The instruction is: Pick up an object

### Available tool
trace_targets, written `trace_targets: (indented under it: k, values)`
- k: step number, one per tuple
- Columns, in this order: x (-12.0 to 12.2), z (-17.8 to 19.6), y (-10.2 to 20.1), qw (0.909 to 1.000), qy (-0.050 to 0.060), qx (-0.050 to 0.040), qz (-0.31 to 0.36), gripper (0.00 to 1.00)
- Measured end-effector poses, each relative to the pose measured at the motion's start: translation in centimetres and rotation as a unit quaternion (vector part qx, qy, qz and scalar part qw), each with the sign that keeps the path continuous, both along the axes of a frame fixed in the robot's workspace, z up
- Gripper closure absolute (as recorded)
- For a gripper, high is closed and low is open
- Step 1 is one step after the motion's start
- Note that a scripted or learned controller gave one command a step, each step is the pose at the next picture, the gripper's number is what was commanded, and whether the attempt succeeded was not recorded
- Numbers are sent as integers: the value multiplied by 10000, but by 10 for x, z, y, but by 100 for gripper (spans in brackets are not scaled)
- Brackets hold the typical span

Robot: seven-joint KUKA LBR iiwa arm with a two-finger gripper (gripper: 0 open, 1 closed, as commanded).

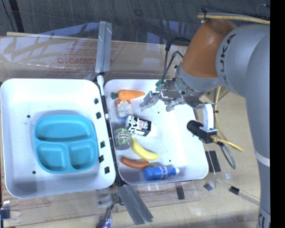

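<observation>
- The gripper point(157, 100) hangs over the upper part of the right bin point(192, 160), its two fingers spread apart with nothing between them, so no object is held
- The candidate objects crowd the right bin's left side, likely where they came to rest against the wall: a carrot point(129, 95) at the top, a small white carton point(124, 108) below it, then a black-and-white packet point(139, 125), a small round jar point(122, 137), a banana point(142, 149), a sausage point(134, 163) and a blue bottle point(159, 173) lying on its side near the bottom wall
- The carrot lies nearest the gripper, just to its left, which makes it the likeliest target
- The left bin point(14, 99) carries a blue divided tray point(65, 143), well apart from the arm
- The right half of the right bin lies bare, leaving room for a descent
</observation>
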State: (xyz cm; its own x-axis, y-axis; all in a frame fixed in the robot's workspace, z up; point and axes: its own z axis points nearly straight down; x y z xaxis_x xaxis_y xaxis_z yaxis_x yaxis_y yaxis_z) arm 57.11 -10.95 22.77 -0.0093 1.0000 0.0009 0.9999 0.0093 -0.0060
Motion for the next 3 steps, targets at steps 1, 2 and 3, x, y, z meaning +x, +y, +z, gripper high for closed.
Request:
trace_targets:
  k: [1, 2, 3]
  values:
    - [1, -95, 1, 9988, -6, -1, 494, 0]
    - [2, -118, -1, 9942, -166, 28, 1060, 0]
    - [7, -102, -2, 9937, -238, 1, 1093, 100]
